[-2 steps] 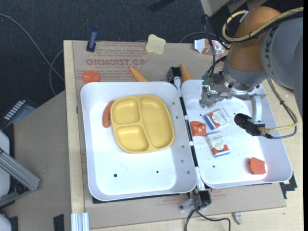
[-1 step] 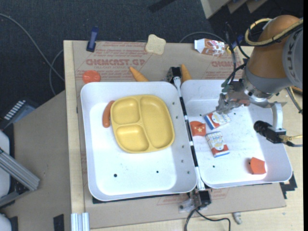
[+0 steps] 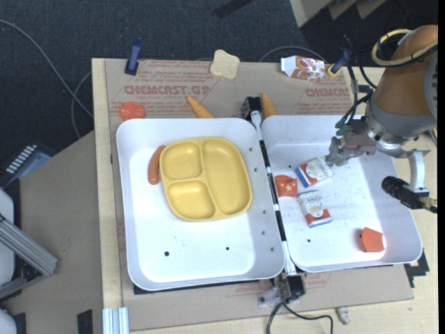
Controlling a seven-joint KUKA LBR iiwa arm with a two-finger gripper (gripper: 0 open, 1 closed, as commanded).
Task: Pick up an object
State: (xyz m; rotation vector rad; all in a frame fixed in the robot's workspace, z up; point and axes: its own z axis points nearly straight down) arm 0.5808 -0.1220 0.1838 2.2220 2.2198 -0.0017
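Approach step: two-finger gripper (image 3: 338, 149) low over small white-and-red carton (image 3: 313, 172) near right white bin's (image 3: 396, 256) far edge; finger state unreadable. Next: clamp, then lift.

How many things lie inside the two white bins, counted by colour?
Yellow: 1, the divided plate
Red or orange: 3, sausage, red piece, orange block
White packets with print: 2, and
Total: 6
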